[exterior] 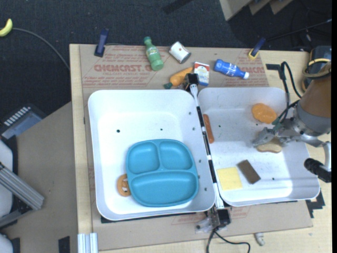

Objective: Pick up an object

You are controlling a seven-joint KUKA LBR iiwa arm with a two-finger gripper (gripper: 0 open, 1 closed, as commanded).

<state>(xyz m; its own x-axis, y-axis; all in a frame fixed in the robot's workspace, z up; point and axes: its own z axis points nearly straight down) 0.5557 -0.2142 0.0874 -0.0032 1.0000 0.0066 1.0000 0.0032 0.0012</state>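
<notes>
Approach step. Gripper [265, 139] low in right bin [231, 96], centre-right of frame, just over a tan flat piece [271, 148] — whether anything sits between the fingers I cannot tell. Orange lump [263, 112] just above. Next: confirm a pinch, then lift straight.

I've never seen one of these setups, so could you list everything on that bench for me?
bins: 2, white, side by side, left and right
divided plate: 1, blue, left bin
pretzel-like piece: 1, orange-brown, tucked at the plate's left edge
orange lump: 1, right bin, upper part
tan piece: 1, right bin, under the arm's tip
yellow square: 1, right bin, front
brown block: 1, beside the square
green bottle: 1, behind the bins
blue bottle: 1, behind the bins
arm: 1, grey with orange band, reaching in from the right
</notes>
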